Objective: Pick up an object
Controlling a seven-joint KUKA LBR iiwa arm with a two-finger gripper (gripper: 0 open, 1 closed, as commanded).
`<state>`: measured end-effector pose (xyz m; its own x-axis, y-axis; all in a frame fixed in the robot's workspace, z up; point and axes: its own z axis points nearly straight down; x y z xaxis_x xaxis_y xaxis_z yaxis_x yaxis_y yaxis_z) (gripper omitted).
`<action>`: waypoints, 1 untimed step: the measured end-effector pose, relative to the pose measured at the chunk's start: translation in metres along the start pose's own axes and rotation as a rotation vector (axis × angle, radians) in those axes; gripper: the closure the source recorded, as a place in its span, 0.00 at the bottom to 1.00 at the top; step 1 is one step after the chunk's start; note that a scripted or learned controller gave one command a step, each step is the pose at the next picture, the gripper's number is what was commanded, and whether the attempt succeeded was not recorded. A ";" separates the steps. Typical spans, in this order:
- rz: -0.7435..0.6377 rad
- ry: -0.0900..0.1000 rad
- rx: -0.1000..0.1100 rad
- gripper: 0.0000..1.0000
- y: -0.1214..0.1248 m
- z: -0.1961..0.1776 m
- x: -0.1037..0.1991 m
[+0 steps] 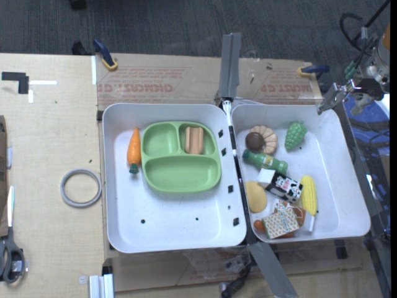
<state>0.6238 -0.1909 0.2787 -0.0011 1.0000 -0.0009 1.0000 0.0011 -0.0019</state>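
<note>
Two white bins: left bin holds one green tray and one carrot; right bin holds about nine toys. Gripper state cannot be told.

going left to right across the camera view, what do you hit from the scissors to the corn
scissors → tape ring → carrot → green tray → green bottle → corn

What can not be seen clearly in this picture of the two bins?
- Gripper, camera view: small and near the right edge; open or shut cannot be told.
- Red object: mostly hidden under the patterned packet.
- Scissors: cut off by the left edge.
- Small carton: print too small to read.
</note>
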 end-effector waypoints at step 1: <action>0.000 0.000 0.000 0.00 0.000 0.000 0.000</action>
<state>0.6238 -0.1909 0.2787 -0.0011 1.0000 -0.0009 1.0000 0.0011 -0.0019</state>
